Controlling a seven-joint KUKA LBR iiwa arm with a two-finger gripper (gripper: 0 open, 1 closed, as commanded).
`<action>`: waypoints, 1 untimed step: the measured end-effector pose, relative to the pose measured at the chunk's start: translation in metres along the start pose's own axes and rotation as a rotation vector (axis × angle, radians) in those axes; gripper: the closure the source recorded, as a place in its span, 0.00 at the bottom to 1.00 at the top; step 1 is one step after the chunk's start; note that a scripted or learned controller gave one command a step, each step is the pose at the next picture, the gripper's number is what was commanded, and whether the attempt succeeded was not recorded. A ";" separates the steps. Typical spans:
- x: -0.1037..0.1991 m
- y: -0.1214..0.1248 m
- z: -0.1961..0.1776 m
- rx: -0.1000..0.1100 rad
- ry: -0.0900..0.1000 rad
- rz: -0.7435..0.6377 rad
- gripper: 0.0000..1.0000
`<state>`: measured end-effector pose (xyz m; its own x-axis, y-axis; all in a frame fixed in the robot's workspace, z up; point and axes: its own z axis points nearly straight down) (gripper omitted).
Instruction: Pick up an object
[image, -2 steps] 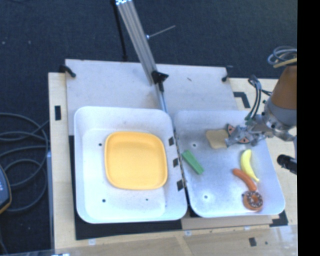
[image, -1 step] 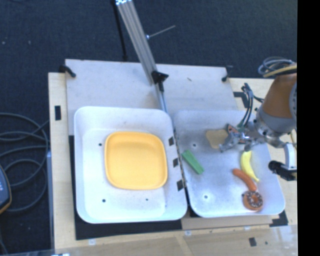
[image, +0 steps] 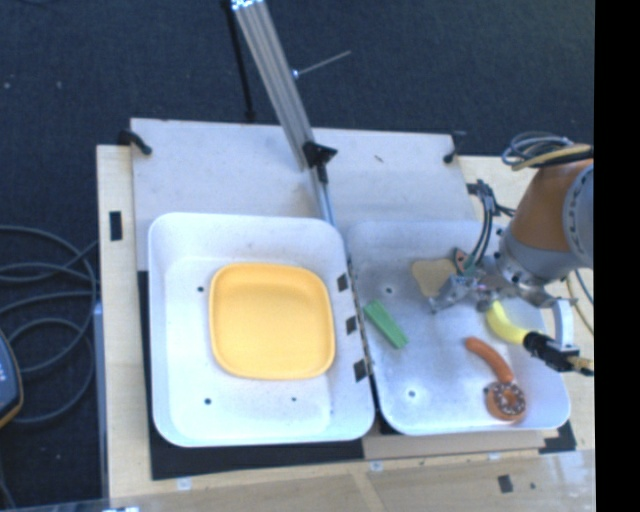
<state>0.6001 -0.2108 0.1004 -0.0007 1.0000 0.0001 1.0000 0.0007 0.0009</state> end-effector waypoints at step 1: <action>-0.001 0.000 -0.012 -0.002 0.000 0.001 1.00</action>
<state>0.6005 -0.2116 0.1120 0.0001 1.0000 -0.0001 1.0000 -0.0001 0.0031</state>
